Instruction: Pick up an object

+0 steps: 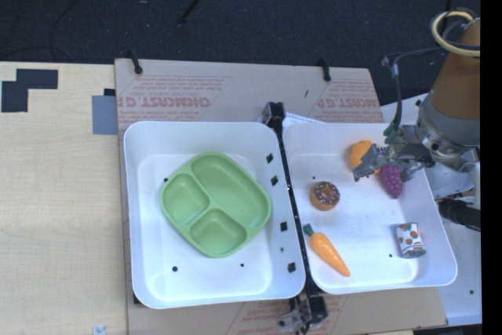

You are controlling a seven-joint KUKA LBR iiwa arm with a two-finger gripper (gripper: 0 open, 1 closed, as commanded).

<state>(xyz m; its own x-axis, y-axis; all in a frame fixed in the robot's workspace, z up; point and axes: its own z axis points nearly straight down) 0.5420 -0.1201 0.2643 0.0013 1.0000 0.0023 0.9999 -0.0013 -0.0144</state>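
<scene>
Claw [375, 163] sits low over the upper right part of the right bin [439, 267], between an orange fruit [360, 151] on its left and a purple grape bunch [391, 180] just to its right. Grey finger parts are blurred against each other, so cannot tell whether it is wide or narrow, and nothing is visibly held between them. Arm [455, 98] comes in from the right, orange band above the wrist.

Right bin count: 1 orange fruit, 1 grape bunch, 1 chocolate-glazed donut [325, 195] near the bin's left-centre, 1 carrot [328, 251] lying diagonally toward the lower left, 1 small can [409, 239] at lower right with a red and white label, print too small to read. Five items, all apart from one another.

Left bin [149, 278]: 1 green divided plate [215, 203], three compartments, lying flat in the middle.

Two white bins side by side, joined by a black clamp strip [284, 192], resting on cardboard [196, 94] on the counter [55, 208]. Cardboard carries red print, upside down; exact letters unclear.
</scene>
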